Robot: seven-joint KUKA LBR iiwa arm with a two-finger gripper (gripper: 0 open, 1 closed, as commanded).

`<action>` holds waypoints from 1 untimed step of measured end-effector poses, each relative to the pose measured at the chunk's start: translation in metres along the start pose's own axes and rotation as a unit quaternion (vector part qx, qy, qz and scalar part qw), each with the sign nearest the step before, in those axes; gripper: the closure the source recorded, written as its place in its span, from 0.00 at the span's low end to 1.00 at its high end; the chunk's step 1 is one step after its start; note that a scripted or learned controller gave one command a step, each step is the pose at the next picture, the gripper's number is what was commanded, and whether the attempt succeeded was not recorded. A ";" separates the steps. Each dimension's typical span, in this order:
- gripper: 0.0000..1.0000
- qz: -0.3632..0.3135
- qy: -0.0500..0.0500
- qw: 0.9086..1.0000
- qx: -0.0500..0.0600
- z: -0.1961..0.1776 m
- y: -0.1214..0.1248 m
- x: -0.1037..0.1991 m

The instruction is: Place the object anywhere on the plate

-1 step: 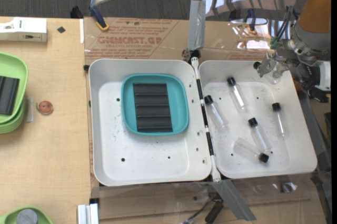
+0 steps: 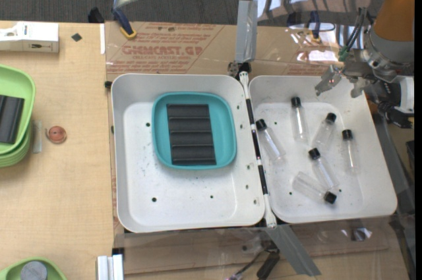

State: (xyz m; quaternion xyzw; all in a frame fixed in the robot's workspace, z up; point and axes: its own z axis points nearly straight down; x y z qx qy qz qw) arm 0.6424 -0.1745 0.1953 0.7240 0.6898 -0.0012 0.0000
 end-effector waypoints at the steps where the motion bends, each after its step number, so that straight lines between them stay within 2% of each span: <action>1: 0.00 0.020 0.000 1.000 0.000 -0.111 -0.017 -0.026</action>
